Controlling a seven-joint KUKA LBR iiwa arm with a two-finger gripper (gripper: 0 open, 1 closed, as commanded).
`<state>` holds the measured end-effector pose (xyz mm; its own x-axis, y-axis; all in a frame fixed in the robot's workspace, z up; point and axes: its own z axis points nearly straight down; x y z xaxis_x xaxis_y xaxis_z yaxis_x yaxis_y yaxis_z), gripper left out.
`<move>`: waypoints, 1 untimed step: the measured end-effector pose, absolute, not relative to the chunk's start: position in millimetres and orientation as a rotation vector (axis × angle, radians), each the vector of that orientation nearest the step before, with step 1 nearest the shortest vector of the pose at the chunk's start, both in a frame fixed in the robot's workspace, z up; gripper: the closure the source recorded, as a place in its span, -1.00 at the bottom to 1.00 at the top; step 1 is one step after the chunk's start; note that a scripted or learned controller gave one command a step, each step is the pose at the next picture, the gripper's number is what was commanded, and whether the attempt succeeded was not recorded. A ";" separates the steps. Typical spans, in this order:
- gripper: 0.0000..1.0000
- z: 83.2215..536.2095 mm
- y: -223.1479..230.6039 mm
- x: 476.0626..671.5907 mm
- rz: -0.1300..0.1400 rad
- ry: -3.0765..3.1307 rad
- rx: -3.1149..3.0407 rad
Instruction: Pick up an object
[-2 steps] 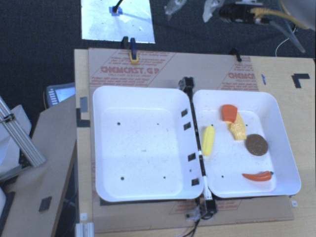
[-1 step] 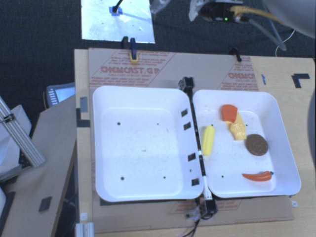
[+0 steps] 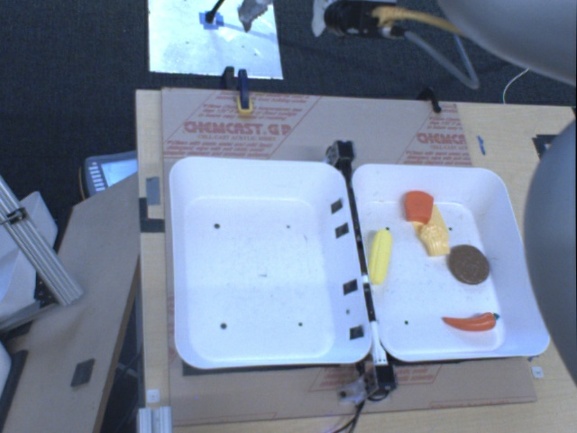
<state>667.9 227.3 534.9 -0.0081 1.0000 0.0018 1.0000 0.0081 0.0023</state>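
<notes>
1. I am seeing the gripper (image 3: 281, 9) hanging beyond the right bin (image 3: 518, 242); finger spread unclear, seemingly holding nothing.
2. Yellow corn (image 3: 380, 256), orange block (image 3: 417, 206), brown disc (image 3: 469, 264) and red chili (image 3: 470, 322) are lying inside that bin.

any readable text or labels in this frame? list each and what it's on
"CHEMCAST GP", red print, on the brown protective sheet under the bins, behind the left bin.
The same red print repeats on that sheet behind the right bin, at a slant and partly cut off by the bin; reads roughly "CHEMCAST".
Faint red print on the sheet's front edge: too small to read.
Nothing legible on the bins or the items inside them.
</notes>
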 end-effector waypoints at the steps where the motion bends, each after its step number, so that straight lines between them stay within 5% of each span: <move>1: -1.00 535.2 230.2 668.4 0.004 2.228 2.214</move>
